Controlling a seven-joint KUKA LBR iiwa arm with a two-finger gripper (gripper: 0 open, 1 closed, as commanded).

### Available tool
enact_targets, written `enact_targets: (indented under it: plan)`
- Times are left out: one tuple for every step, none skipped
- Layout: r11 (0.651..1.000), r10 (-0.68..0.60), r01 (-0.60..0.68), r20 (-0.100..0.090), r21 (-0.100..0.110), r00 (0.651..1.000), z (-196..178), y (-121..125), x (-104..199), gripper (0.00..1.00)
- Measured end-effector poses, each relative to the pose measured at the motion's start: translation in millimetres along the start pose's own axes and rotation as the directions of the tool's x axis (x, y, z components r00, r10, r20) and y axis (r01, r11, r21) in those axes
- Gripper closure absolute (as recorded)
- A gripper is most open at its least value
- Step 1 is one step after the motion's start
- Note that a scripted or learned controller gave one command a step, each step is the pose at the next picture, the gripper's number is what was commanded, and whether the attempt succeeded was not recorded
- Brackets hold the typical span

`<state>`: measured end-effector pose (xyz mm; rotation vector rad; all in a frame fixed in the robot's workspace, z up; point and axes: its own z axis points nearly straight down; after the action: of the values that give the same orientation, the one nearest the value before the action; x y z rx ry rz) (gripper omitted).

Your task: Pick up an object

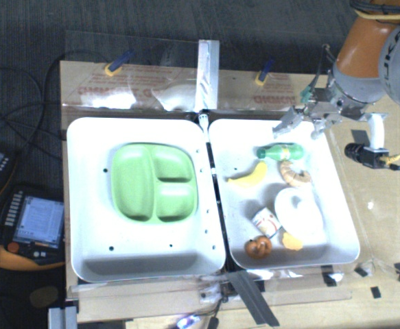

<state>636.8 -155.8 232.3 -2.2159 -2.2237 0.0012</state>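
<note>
Brown ball (258,247) nearest; banana (248,175), green bottle (280,151) below spread-fingered, empty tool (301,123).

Arm (374,43) cut off by top-right edge; claw (301,120) fingers blurred, state unclear.

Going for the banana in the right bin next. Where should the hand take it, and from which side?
Take the banana at mid-body, from above, the hand closing across its narrow width. It lies flat, curved, with bare floor of the right bin on both long sides; the green bottle sits close above its upper tip.
</note>
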Motion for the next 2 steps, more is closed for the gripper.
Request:
enact_targets:
  plan:
    - [0.984, 0.176, -0.176, 0.004, -0.002, 0.984, -103.6, -24.1, -4.4, 0.0]
    - [0.984, 0.176, -0.176, 0.005, -0.002, 0.984, -103.6, -24.2, -4.5, 0.0]
